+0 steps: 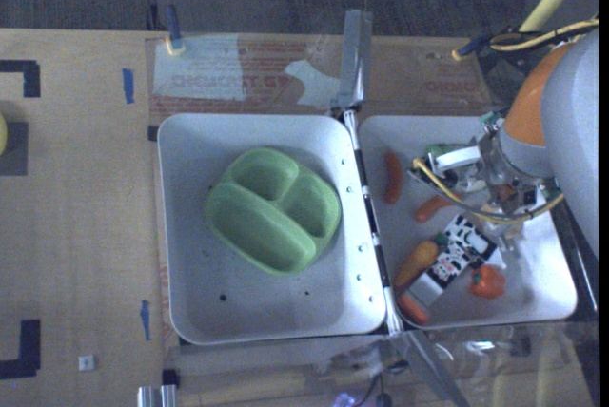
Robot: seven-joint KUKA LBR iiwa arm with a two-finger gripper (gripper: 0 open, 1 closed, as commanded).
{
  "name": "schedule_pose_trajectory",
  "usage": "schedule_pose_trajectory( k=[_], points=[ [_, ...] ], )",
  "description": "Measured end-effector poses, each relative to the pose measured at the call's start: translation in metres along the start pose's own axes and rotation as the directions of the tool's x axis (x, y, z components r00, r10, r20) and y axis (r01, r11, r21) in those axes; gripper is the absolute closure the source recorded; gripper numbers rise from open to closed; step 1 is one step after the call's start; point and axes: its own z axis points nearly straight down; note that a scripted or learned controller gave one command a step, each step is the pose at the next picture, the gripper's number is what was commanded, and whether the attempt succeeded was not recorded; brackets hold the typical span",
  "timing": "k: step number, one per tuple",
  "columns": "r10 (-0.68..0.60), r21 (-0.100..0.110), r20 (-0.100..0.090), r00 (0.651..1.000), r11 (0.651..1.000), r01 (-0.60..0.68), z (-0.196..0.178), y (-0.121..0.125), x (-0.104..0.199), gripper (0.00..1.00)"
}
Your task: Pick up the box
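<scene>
Box with a black-and-white cow-patch print lies flat on the floor of the right bin, toward its front half, set on a diagonal with one end pointing at the near left corner and the other up toward the arm. It looks like a small printed carton: probably light, stiff along its edges but easy to dent on the broad face, and its smooth print may be a little slippery. The surest hold is likely across its narrow width, on the two long sides, near the middle.

Crowding matters here. An orange carrot-like piece lies just beside the box's left long side, a red-orange piece sits near its lower end, and an orange pepper-like toy is close on its right. A red sausage-like piece and another orange piece lie farther back.

The gripper hangs over the right bin, just above the box's upper end, wrapped in yellow cable; whether it is open or closed cannot be told, and nothing shows it holding the box.

The left bin carries a green divided plate.
</scene>
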Motion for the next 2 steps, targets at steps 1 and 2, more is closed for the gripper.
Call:
schedule_pose_trajectory(
  k=[1, 2],
  points=[
    [-0.004, 0.001, 0.0, 1.0, 1.0, 0.004, -0.01, -0.001, 0.001, 1.0],
    [-0.012, -0.001, -0.003, 1.0, 1.0, 0.012, -0.001, -0.012, -0.059, 1.0]
  ],
)
